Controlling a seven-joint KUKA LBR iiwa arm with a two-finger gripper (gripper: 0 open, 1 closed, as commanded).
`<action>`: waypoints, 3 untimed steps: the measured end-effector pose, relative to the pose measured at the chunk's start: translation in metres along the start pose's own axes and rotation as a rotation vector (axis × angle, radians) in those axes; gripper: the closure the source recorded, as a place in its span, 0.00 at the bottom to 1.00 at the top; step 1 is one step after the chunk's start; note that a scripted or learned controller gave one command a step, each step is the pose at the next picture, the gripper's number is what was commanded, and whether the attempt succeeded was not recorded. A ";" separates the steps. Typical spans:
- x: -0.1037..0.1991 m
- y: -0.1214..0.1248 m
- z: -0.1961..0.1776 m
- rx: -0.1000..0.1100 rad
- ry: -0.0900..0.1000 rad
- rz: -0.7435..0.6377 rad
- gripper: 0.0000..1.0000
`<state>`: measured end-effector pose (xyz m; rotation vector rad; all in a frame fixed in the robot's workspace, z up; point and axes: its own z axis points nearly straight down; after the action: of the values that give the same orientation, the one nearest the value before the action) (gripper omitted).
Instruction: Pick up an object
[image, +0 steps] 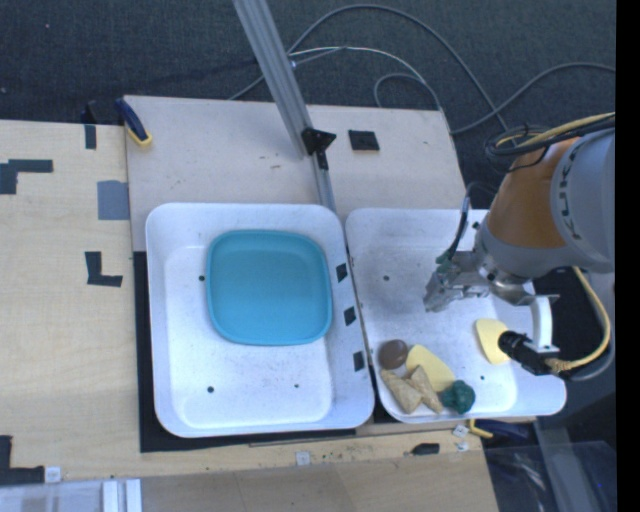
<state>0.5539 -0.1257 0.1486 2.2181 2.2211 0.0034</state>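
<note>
Two white bins sit side by side on the bench, and my gripper (445, 290) hangs over the right bin (400, 240), above a bare stretch of its floor near the middle. Whether the pincer is spread or closed, I cannot tell from this slanted overhead view; the tips blur together into one dark grey cluster. Nothing shows between them, and they appear clear of every object.

Several small things crowd the near end of the right bin, well apart from my pincer: a brown round piece (392, 352), a yellow flat piece (428, 362) just beside it, two tan wedge-shaped pieces (412, 388) lying against each other, and a dark green lump (460, 396) at the corner. Another yellow piece (490, 340) lies toward the bin's right side, partly behind my wrist hardware.

Over in the left bin (170, 300), a square blue plate (268, 287) lies flat near the far end.

My arm (545, 210), orange-banded, reaches in from the right.
</note>
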 end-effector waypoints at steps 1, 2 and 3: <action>0.009 -0.004 -0.049 0.000 0.000 0.000 1.00; 0.009 -0.004 -0.073 0.002 0.000 0.001 1.00; 0.063 -0.010 -0.084 0.003 0.001 -0.003 1.00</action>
<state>0.5432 -0.0625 0.2329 2.2166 2.2267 0.0015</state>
